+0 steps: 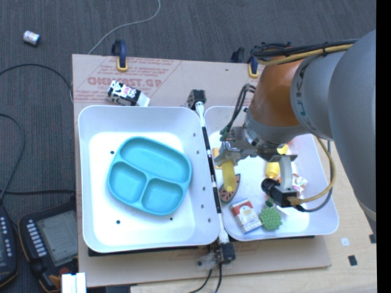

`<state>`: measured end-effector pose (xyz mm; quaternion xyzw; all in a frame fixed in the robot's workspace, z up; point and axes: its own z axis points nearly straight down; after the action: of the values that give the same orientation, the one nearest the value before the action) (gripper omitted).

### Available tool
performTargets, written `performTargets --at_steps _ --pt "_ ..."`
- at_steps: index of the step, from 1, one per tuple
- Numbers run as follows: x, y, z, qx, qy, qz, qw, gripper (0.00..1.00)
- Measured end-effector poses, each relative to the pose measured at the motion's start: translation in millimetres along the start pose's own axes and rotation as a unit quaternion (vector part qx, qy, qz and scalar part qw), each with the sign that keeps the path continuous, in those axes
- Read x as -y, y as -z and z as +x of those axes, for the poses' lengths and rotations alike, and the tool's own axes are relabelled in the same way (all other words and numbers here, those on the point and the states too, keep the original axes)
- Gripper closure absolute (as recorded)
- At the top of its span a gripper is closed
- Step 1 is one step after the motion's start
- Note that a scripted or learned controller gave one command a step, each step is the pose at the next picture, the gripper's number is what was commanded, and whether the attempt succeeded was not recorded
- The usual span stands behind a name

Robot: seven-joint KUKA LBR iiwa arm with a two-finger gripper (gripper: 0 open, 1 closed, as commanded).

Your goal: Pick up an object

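My gripper (pixel 226 153) hangs low over the left side of the right bin (pixel 324 218), just above a long yellow object (pixel 228 176) that lies along the bin's left wall. A brown rounded piece (pixel 228 192) lies at the yellow object's near end. At the bin's front lie a red and white box (pixel 245 215) and a green knobbly item (pixel 270 218). Another yellow item (pixel 273 167) and a small colourful toy (pixel 298 181) lie right of the gripper. The arm hides the back of this bin.
The left bin (pixel 88 224) holds a blue divided plate (pixel 148 175). A small black and white item (pixel 124 93) lies on the board behind the left bin. The metal divider (pixel 209 157) between the bins runs close to the gripper's left.
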<state>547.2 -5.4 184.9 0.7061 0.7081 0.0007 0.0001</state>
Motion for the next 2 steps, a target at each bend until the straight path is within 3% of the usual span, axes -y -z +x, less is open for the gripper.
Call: performTargets --at_steps 2 --pt "-0.9 18.8 -1.0 0.001 0.0 0.0 1.0 1.0"
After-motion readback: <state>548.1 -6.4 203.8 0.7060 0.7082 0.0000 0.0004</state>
